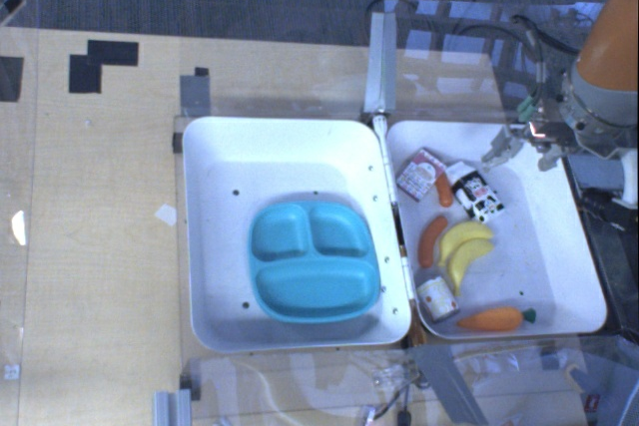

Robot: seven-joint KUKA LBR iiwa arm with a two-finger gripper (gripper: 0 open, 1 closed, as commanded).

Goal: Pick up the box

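At the near edge of the right bin a carrot lies flat, green tip to the right, and just left of it a small can rests in the bin's near left corner. Beyond them two bananas curve together in the middle of the bin, with a sausage slanting just beside their left end. Farther back a black-and-white carton lies tilted, touching or nearly touching the bananas' top. The box, pink and white, sits by the far left wall of this bin, with a small orange piece between it and the carton.

The left bin holds a blue sectioned tray, set toward its near half, three hollows facing up.

At the far right corner of the right bin the pincer hangs above the rim, well apart from the box, with nothing in its grasp; whether its fingers are parted or closed I cannot tell. Behind it rises the arm's grey wrist and orange band. The pale wooden surface spreads left of the bins, bearing black tape marks at its far side.
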